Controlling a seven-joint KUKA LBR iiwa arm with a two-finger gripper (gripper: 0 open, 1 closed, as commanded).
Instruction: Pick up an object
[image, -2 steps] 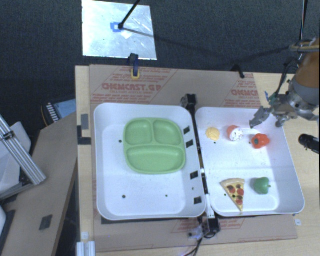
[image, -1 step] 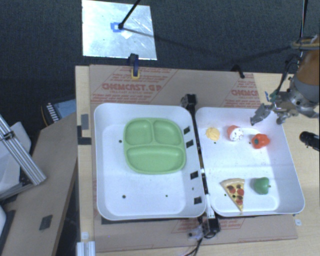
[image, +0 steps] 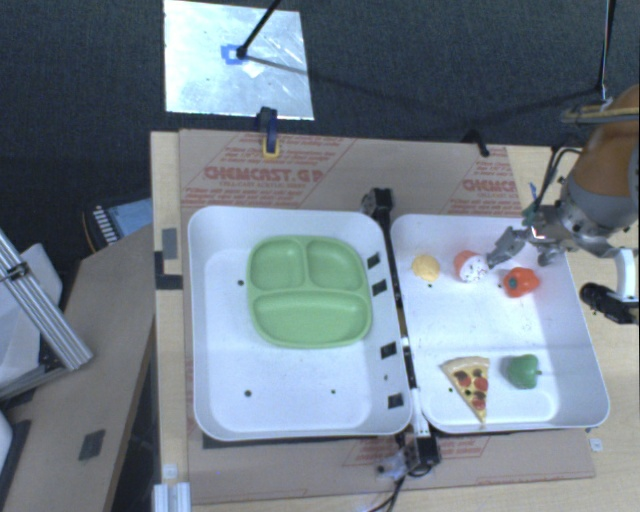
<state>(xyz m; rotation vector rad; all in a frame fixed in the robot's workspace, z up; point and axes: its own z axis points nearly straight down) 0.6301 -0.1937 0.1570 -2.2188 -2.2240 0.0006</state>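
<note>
As viewed from above at a slant, with items listed from largest to smallest:

Bench (image: 330, 160), covered by a brown printed sheet and bearing 2 shallow white bins side by side, joined along a dark central seam.

Left bin (image: 215, 330), holding 1 item, set toward its far half.

Right bin (image: 560, 320), holding 5 small toy foods, in a far row of 3 and a near row of 2.

Green plate (image: 305, 295), divided into 3 compartments, lying flat in the left bin.

Arm (image: 605, 180), grey with an orange band, reaching in from the right over the far right corner of the right bin.

Gripper (image: 508, 245), pointed down and to the left, poised over the far row between the white-and-red piece and the red piece; nothing seen gripped; state of the pincer, released or clenched, not discernible at this resolution.

Pizza slice (image: 470, 385), near the front wall of the right bin, tip pointing forward.

Green pepper (image: 522, 371), just right of the pizza slice, apart from it.

Red pepper (image: 518, 283), at the right end of the far row, just below and right of the gripper.

White-and-red piece (image: 471, 266), in the middle of the far row, nearest the gripper tip; contact not determinable.

Yellow piece (image: 426, 267), at the left end of the far row, close to the central seam.
</note>
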